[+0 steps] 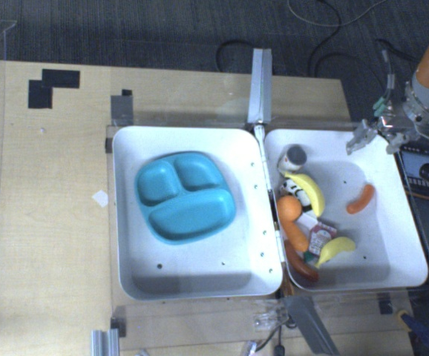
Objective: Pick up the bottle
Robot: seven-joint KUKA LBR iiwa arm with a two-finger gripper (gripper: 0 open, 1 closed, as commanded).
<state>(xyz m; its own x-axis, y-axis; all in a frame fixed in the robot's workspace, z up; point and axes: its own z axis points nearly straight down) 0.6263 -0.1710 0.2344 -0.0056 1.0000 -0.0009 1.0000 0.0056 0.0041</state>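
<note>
Bottle (295, 156) is our best name for the small grey-capped thing we see standing near the far left corner of the right bin (393, 273), close against the divider wall that it shares with the left bin (125, 199); it is small in the picture, so we call it a bottle with some caution. It looks upright, cap toward the camera, so we cannot give it a long axis along the bin floor.

Our gripper (363, 136) hangs over the far rim of the right bin, toward its right corner, and we see nothing between its fingers; how wide they stand we cannot tell from this slant.

The relation that matters: the bottle lies to the gripper's left along the far edge of the bin and a little nearer the front, well apart from it. Just in front of the bottle a yellow banana (309, 191) curves along the divider side, with more clutter crowding behind it toward the near edge. A red sausage-shaped piece (360, 198) lies alone in the middle of the bin floor, clear of the path. We judge the approach from the right side is open, while the divider wall leaves little room on the left.
</note>
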